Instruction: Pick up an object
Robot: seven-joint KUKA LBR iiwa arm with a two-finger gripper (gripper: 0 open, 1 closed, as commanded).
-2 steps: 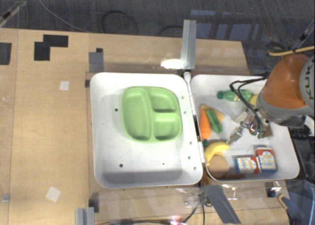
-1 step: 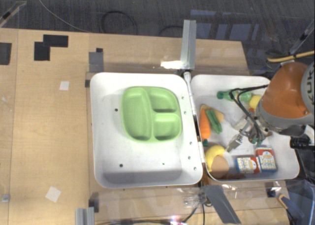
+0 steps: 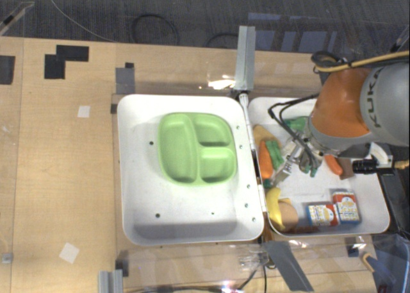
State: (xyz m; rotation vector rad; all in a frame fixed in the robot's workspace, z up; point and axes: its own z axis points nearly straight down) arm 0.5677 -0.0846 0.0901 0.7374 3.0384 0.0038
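The right bin (image 3: 362,221) holds several toy foods: an orange carrot (image 3: 265,161), a green vegetable (image 3: 274,152), a yellow banana (image 3: 273,203), a tan bread roll (image 3: 287,213) and two small printed boxes (image 3: 332,211). My gripper (image 3: 286,163) hangs low over the bin's left part, just right of the carrot and the green vegetable. Its metal fingers (image 3: 282,168) point down and to the left. The grey arm with its orange band (image 3: 339,102) covers the bin's upper right. I see nothing clearly between the fingers.
The left bin (image 3: 138,157) holds a green divided plate (image 3: 195,147). A metal post (image 3: 245,54) stands at the back between the two bins. An orange piece (image 3: 333,165) lies under the arm. Black cables run along the wrist.
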